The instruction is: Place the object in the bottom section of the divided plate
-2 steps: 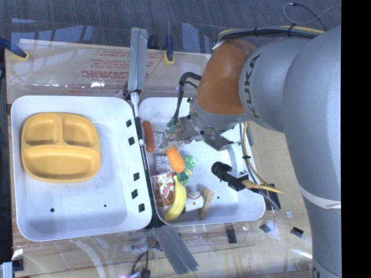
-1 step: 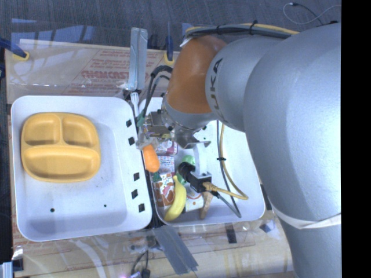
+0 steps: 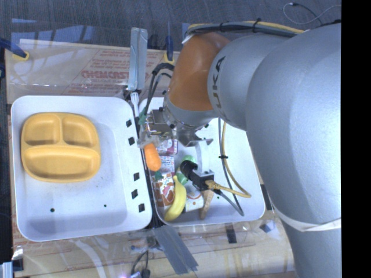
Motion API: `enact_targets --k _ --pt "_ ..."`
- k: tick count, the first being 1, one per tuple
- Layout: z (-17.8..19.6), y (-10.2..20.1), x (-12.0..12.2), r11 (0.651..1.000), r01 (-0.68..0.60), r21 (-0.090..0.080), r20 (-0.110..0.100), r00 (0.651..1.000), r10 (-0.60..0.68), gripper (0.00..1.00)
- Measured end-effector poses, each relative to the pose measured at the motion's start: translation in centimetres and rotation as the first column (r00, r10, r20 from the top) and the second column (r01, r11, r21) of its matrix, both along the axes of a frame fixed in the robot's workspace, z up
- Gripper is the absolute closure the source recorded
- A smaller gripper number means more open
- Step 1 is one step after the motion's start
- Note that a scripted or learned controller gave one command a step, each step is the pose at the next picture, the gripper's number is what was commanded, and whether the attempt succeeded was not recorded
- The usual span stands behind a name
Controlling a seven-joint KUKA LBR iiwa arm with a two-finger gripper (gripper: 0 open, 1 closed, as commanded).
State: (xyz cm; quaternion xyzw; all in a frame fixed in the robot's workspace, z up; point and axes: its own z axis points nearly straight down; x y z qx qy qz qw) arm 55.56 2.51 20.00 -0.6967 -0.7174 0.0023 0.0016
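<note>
Grey arm (image 3: 278, 109) poises its claw (image 3: 159, 133) just above the orange object (image 3: 152, 157)

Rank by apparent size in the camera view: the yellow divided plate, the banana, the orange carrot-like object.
1. Yellow divided plate, clearly largest.
2. Banana.
3. Orange carrot-like object, smallest, though other items partly hide the banana.

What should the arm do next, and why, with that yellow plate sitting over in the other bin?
Probably lower the gripper a little toward the orange carrot-like piece just below it in the right bin, then try a grasp. The divided plate lies in the left bin with nothing on it, and nothing visibly sits in the gripper, so an object must be picked first.
</note>
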Motion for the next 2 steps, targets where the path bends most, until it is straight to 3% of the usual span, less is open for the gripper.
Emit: enact_targets --k 1,2 --pt "6.78 6.71 -7.44 0.993 -0.119 0.001 0.003 0.993 0.119 1.00" --pt "6.77 6.68 -7.43 0.993 -0.118 0.001 0.003 0.993 0.118 0.00"
